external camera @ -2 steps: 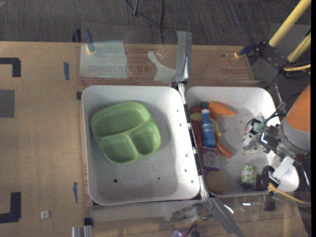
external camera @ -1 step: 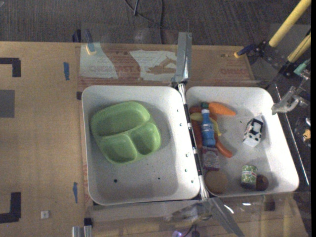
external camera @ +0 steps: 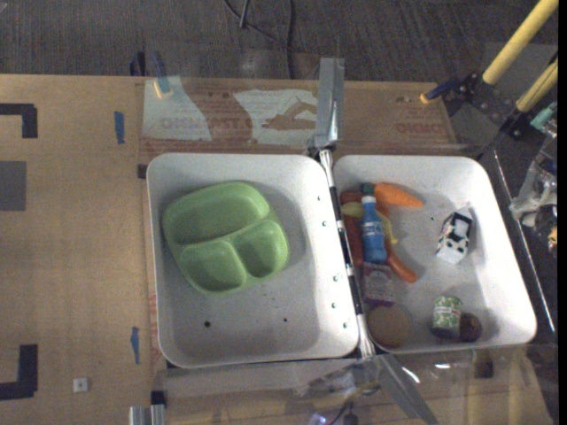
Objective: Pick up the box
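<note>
While two white bins sit side by side on the surface (external camera: 71,264), the left bin (external camera: 168,326) holds a green divided tray (external camera: 226,235). At three o'clock in the right bin (external camera: 505,264) lies the cow-patterned box (external camera: 454,236), right of a blue bottle (external camera: 373,232) and carrot (external camera: 399,195).

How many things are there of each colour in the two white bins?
Green: 2, the divided plate and the small can
Orange: 2, the carrot and the stick
Blue: 1, the bottle
Black and white: 1, the box
Brown: 2, the round cookie and the dark ball
Purple: 1, the pouch
Total: 9
</note>
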Controlling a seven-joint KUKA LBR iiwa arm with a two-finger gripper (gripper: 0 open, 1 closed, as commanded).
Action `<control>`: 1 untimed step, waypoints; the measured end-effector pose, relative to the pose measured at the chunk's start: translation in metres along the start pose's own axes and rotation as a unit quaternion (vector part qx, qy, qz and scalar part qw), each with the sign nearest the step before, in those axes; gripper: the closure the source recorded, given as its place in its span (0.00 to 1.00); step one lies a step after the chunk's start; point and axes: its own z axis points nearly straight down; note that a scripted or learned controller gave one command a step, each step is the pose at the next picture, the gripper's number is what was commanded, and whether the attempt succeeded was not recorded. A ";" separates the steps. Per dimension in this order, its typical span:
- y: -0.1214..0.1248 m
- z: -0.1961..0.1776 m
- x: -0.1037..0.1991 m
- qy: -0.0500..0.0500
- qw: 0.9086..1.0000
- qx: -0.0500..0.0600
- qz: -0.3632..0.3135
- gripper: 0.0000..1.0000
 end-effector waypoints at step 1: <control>-0.063 -0.044 0.075 0.001 0.999 0.000 0.047 1.00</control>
